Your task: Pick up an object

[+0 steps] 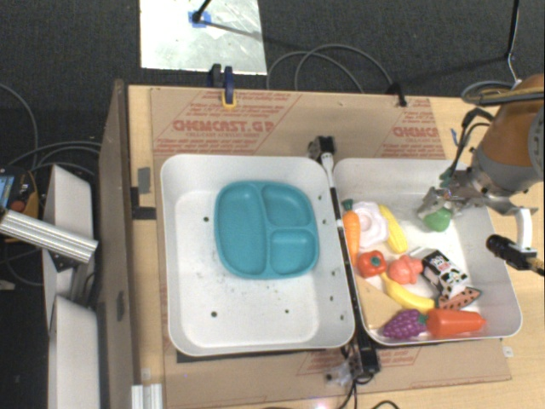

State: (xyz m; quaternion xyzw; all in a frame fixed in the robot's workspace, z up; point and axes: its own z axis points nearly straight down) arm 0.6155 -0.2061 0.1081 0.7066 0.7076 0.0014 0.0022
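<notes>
Fingers (443, 204) over round green toy (438, 221); no long axis discernible.

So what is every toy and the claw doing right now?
claw: low in the right bin, right over the green toy
green toy: under the claw, grip unclear
teal plate: flat in the left bin
carrot: lying by the divider
yellow banana: lying flat
purple grapes: lying near the front wall
cow-print box: tipped on its side

Gripper (442, 204) low over green toy (438, 221) in right bin (507, 301), teal plate (265, 229) in left bin (191, 313)
</notes>
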